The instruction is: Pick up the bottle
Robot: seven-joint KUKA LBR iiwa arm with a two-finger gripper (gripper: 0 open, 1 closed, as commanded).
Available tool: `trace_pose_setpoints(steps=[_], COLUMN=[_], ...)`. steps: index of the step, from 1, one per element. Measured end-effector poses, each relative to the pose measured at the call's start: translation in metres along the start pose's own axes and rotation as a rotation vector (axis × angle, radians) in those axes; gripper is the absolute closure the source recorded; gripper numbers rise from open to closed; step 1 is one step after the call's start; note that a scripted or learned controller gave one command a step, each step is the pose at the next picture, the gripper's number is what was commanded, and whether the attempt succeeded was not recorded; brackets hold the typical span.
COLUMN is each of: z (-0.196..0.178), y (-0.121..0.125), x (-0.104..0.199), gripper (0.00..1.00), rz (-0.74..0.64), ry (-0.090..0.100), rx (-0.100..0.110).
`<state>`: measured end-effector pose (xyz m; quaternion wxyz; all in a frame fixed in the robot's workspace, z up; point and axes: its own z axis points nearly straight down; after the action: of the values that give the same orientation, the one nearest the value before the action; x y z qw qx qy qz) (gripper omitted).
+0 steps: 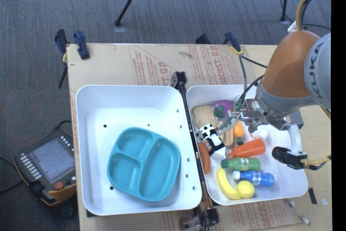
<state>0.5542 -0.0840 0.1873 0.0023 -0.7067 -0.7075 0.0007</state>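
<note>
Grey carpet surrounds a cardboard-topped bench [140,59] that carries two shallow white bins side by side. On the floor at far left lies a handheld controller [47,167] with a screen. Left bin [89,111] holds a blue divided plate [144,164] lying flat near its middle. Right bin [294,187] is crowded with toy food: a black-and-white cow figure [210,136], a sausage [204,157], a banana [227,184] beside a lemon [246,189], a carrot [247,149], a purple piece [223,108] near the back. Two bottles lie on their sides here, a green bottle [241,164] just below the carrot and a blue bottle [255,177] just below that, touching the lemon. Gripper [233,121] hangs over the back of the right bin, above the toys and apart from both bottles; whether its fingers are spread or closed cannot be told. Arm [294,70] reaches in from the right. Likely risks: the bottles lie packed against the carrot, lemon and banana, so a descent may close on a neighbour instead, or a round bottle may roll away from the fingers
</note>
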Motion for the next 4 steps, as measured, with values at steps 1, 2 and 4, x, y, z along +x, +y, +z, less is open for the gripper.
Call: trace_pose_setpoints(steps=[1,2,4], z=[0.023,0.014,-0.033], y=[-0.079,-0.078,-0.079], x=[-0.003,-0.004,0.108], gripper=[0.0,1.0,1.0], rz=[-0.259,-0.254,-0.218], ry=[0.0,0.001,-0.001], rx=[0.0,0.0,0.0])
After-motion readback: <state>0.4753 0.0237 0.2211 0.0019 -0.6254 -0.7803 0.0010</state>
